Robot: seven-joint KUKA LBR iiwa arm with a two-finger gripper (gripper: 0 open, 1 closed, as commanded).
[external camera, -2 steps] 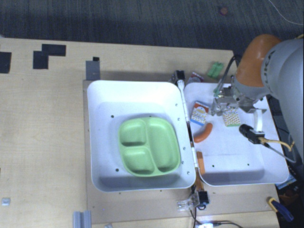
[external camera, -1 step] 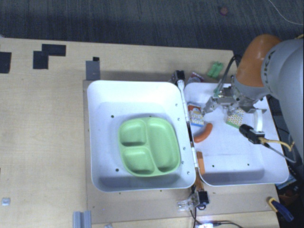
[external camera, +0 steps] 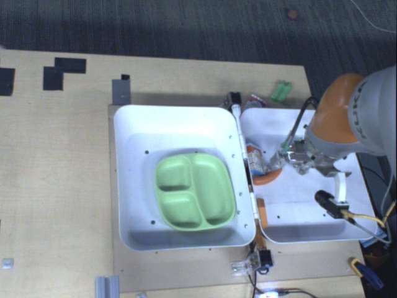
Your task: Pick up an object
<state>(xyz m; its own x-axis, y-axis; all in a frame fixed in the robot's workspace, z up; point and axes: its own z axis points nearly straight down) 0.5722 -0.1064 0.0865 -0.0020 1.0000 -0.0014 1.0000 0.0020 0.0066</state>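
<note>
The gripper (external camera: 276,162) sits low in the right bin (external camera: 310,228), toward the bin's 9 o'clock side, at the end of the arm (external camera: 366,113), which reaches in from 3 o'clock. Whether it is spread or pressed together cannot be told; its tip blurs into the things below it.

The orange piece (external camera: 268,178) lies on the bin floor at about 7 o'clock from the gripper, just beside it, close to the wall shared with the left bin (external camera: 133,166). It is a small, curved, bright orange shape, like a thick crescent, lying flat. Contact with the gripper cannot be made out. At about 10 o'clock from the gripper, against the same wall, lies a small item (external camera: 253,149) with red and blue on it, too small to name.

A pale green plate (external camera: 195,191) with three compartments lies in the left bin, near its centre and toward 6 o'clock. On the bench (external camera: 56,185), beyond the right bin's 12 o'clock rim, lies a small green item (external camera: 281,91).
</note>
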